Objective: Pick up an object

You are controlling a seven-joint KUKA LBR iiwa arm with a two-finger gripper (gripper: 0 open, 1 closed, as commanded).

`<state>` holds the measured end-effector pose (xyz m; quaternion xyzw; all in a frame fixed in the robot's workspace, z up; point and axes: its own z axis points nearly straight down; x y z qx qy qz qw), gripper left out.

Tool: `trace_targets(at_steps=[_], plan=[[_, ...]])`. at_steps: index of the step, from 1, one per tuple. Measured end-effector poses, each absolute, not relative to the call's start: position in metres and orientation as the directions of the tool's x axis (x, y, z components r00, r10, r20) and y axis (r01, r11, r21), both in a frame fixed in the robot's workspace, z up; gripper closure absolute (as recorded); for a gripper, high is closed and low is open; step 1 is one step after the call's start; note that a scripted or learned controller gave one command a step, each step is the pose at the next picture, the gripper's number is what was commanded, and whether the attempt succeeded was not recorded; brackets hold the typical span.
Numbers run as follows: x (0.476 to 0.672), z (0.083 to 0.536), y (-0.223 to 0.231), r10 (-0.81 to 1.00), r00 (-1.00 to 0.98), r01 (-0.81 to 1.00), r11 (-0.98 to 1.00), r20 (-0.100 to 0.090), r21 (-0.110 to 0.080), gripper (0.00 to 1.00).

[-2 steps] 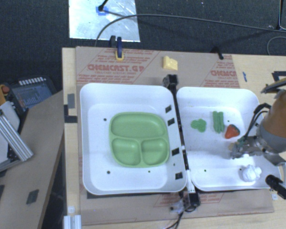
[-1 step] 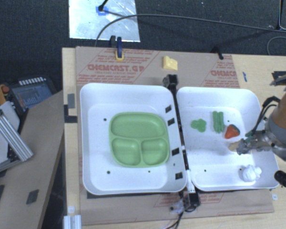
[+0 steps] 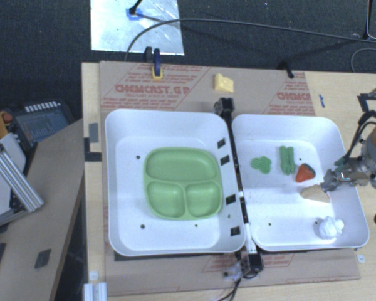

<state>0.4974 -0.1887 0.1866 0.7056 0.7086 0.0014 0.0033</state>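
Observation:
The right bin (image 3: 282,127) holds several small toy foods. A flat green leafy piece (image 3: 261,164) lies beside a green bean-like piece (image 3: 287,159). A red strawberry (image 3: 305,172) sits just right of them. A beige wedge (image 3: 315,194) lies below the strawberry, and a white lump (image 3: 328,227) rests near the bin's front right corner. My gripper (image 3: 336,179) comes in over the bin's right wall, low, just right of the strawberry and at the upper right end of the beige wedge. I see nothing held in it.
The left bin (image 3: 122,130) holds a green divided plate (image 3: 182,183). A black divider strip (image 3: 232,174) runs between the bins. A yellow block (image 3: 224,83) and a blue-yellow clamp (image 3: 156,64) sit on the cardboard behind them. Cables cross the dark floor beyond.

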Motion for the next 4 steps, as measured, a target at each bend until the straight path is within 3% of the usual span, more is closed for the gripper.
trace_targets(at_steps=[1,2,4], plan=[[0.493,0.248,-0.187,1.0,-0.005,1.0,0.005,-0.003,0.009,1.0],[0.518,0.254,-0.138,1.0,-0.01,1.0,0.01,0.001,0.005,1.0],[0.547,0.24,-0.034,1.0,-0.009,1.0,0.009,0.002,0.001,1.0]])
